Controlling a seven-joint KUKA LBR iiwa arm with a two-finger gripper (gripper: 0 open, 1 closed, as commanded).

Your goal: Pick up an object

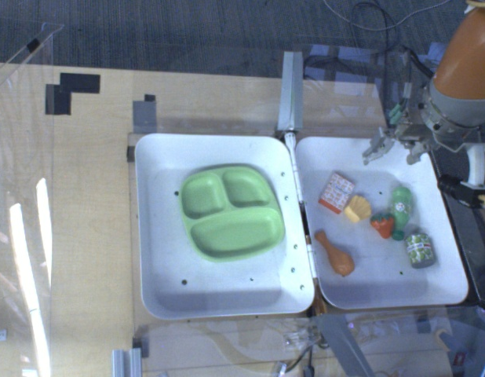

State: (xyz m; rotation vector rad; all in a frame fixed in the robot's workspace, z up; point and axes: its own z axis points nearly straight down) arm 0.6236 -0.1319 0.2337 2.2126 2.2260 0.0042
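With jaws spread and holding nothing, the gripper (395, 148) hangs over the right bin's (454, 289) far edge, the small carton (336, 192) nearest, toward the bin's middle.

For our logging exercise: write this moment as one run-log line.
gripper: open, above right bin's far edge, holding nothing | right bin: carton, can, toys | left bin: green tray

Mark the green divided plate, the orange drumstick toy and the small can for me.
green divided plate (231, 210), camera view, centre divider.
orange drumstick toy (337, 254), camera view, mid-body.
small can (420, 250), camera view, its side.
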